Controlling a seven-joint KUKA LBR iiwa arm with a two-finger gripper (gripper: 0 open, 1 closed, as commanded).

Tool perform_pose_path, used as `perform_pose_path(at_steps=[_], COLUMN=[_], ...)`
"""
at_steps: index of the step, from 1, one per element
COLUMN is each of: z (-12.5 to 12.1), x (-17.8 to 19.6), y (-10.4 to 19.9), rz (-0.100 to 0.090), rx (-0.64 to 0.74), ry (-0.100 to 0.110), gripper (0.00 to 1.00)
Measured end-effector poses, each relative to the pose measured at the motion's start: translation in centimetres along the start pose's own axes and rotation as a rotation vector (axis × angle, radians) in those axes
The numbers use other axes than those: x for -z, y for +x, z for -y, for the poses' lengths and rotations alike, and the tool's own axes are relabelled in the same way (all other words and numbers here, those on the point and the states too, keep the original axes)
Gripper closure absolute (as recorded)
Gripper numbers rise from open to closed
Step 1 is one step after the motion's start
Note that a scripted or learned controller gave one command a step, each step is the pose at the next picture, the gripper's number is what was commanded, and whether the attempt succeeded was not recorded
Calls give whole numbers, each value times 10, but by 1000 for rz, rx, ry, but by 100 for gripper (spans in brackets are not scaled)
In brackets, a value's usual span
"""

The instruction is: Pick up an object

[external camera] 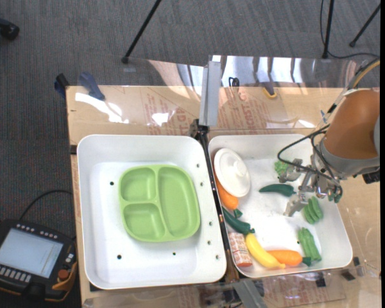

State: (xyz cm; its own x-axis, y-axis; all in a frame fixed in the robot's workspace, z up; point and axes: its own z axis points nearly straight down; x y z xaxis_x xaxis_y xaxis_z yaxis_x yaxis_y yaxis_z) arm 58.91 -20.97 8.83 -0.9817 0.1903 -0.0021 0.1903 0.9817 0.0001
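A green divided plate (159, 203) lies in the left bin (90, 172). Right of centre, the right bin (337, 226) holds a dark green, curved pepper-like toy (277, 188). The gripper (299, 205) hangs just right; its finger state is unreadable.

You have two bins side by side. The left bin (96, 156) holds a divided plate (159, 203) at its centre. In the right bin (337, 239), a bowl (233, 171) sits at ten o'clock, a banana (262, 252) and a carrot (285, 257) at six, touching, and a pea pod (309, 246) at five.
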Motion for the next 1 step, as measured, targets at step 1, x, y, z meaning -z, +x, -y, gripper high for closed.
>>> perform_pose_path(at_steps=[1], z=[-79], x=[0], y=[-25], rz=[0], rx=[109], ry=[-4], gripper=[0])
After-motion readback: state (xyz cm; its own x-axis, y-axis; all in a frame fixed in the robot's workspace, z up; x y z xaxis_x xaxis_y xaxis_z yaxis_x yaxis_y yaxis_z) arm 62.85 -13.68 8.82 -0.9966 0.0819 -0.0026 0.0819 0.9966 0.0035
